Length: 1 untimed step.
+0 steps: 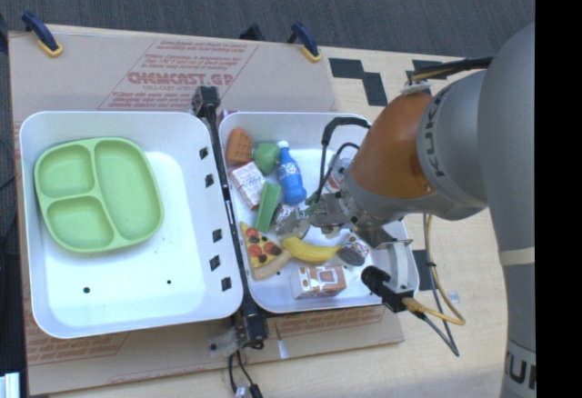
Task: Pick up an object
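The right bin [400,283] holds several toy items: a blue bottle [291,174], a green cucumber [269,205], a round green piece [266,155], a brown waffle [239,147], a red-and-white packet [247,180], a pizza slice [262,249], a yellow banana [312,250] and a brown carton [321,280]. My gripper [305,218] is low in the middle of this bin, just above the banana and right of the cucumber. The orange wrist band [396,155] covers the bin's right part.
In the left bin [118,296] lies a light green divided plate [95,194]. A black hinge strip [221,205] runs between the bins. Cardboard [182,69] lies behind them, with blue clamps [306,40] at its edge. Cables [436,305] trail at the bench's right.
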Available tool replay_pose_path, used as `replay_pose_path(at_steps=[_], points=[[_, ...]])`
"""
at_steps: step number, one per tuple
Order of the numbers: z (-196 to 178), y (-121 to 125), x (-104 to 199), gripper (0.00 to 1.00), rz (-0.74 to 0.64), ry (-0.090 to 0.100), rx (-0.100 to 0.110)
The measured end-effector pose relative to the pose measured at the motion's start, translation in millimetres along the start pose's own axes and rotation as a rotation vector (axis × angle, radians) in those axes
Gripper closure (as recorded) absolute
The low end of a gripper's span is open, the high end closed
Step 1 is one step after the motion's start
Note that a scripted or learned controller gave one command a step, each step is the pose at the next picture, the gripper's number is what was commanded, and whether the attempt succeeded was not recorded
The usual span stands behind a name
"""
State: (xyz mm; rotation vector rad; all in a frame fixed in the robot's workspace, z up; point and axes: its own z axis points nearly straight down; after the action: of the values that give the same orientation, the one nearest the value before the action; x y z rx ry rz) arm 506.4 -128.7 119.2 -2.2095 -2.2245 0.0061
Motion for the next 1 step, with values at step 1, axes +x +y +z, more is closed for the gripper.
replay_pose_path(at_steps=[1], points=[[26.4,56.6,24.7,0.00,-0.001,-0.002,-0.005]])
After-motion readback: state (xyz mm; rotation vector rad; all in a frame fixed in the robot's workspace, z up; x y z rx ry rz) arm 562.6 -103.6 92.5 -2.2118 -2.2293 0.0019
